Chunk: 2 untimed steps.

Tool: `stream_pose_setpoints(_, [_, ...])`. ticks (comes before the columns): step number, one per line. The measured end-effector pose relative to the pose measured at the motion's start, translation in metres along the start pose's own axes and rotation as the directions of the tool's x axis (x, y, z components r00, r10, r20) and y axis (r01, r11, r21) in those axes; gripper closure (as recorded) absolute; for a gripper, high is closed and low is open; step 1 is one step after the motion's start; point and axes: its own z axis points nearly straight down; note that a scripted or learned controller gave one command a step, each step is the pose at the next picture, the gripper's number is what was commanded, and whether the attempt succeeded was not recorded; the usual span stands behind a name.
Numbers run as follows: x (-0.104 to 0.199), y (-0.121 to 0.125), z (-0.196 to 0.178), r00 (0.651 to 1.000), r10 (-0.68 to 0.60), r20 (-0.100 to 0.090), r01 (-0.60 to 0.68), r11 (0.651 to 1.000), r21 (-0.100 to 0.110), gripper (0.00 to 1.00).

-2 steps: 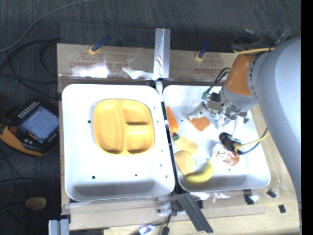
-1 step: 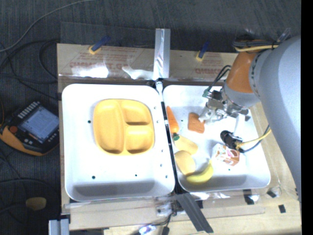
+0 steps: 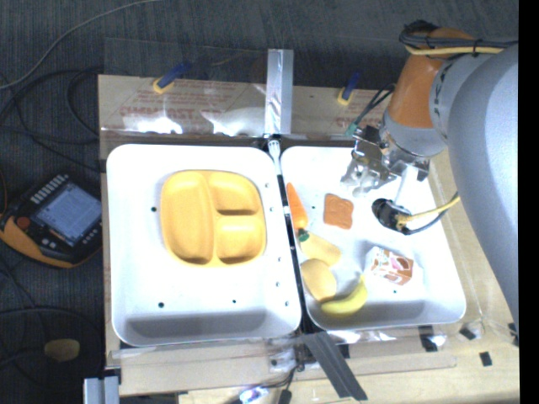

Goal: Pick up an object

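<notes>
The grey arm with its orange band [image 3: 418,91] reaches in from the right and ends in a metal two-finger gripper [image 3: 364,178] that hangs over the upper part of the right shallow white bin [image 3: 446,297]. Whether its parts are released or clenched cannot be told from this slanted view, and nothing shows between them. Just below and left of the gripper, apart from it, a flat orange-brown square piece like a slice of toast [image 3: 338,211] lies on the bin floor. Along the bin's left wall lies a slim orange carrot [image 3: 296,208], and below it a pale yellow wedge-shaped piece [image 3: 321,248] sits just above a rounded tan piece like a potato [image 3: 317,276], which touches a yellow banana [image 3: 347,300] curving along the lower edge. Well to the right of these, a small white packet with red-brown print [image 3: 391,267] lies on its own. A black round part with a yellow cable [image 3: 389,213] hangs from the arm near the toast-like slice. The left shallow white bin [image 3: 135,310] holds a yellow plastic divided tray with three compartments [image 3: 212,216], lying flat near its middle. On the dark floor left of the tabletop rests an orange-and-black handheld control pendant [image 3: 56,217].
</notes>
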Motion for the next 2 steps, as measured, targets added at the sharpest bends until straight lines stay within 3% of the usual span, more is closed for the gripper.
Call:
stream_pose_setpoints(1, [-0.0029, 0.0334, 0.0268, 0.995, -0.102, 0.002, 0.102, 0.995, 0.001, 1.00])
stream_pose_setpoints(2, [-0.0025, 0.0333, 0.0269, 0.995, -0.103, 0.002, 0.103, 0.995, 0.001, 0.00])
